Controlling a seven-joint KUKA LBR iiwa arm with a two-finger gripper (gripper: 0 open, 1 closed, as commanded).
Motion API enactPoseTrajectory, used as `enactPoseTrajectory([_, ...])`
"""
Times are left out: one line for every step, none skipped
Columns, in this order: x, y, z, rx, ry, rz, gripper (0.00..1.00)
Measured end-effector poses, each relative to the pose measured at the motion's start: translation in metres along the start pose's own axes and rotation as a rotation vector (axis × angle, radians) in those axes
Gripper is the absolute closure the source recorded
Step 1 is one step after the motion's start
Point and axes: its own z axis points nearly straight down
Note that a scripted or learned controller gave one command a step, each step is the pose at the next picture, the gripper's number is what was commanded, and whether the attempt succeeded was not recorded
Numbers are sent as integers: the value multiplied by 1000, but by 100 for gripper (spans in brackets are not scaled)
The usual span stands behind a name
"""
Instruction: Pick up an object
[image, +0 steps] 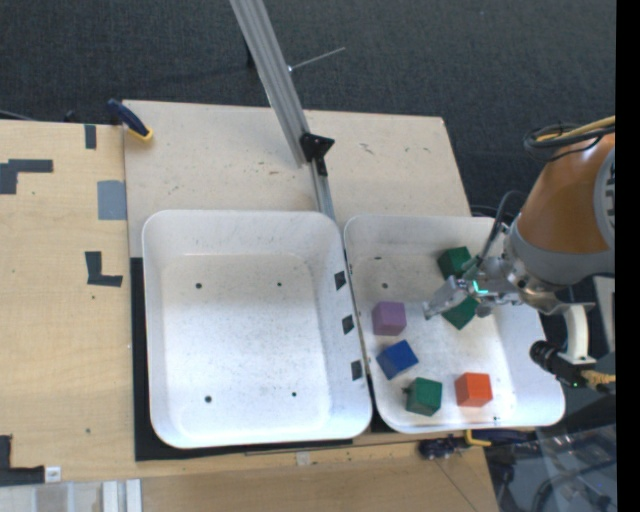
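Nearest the camera, a green cube (424, 395) and an orange cube (474, 389) are seen in the right bin (520, 415). Another green block (461, 314) is pinched by the gripper (462, 297).

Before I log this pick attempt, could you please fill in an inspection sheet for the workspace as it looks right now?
Surface: wooden bench bearing the left bin and right bin, side by side.
Job's things: in the right bin, purple cube, blue cube, orange cube, and three green cubes.
Clutter: blue-yellow tool at the bench's far left corner.
Grippers: hand low between the two upper green cubes; grip unclear.
Cables: yellow cable over the arm.
Surroundings: dark carpet, metal rail.
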Motion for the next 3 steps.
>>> enactPoseTrajectory([0,1,-2,-4,-1,-1,0])
enactPoseTrajectory([4,5,60,2,0,-1,0])
enactPoseTrajectory([4,4,106,-2,-2,0,0])
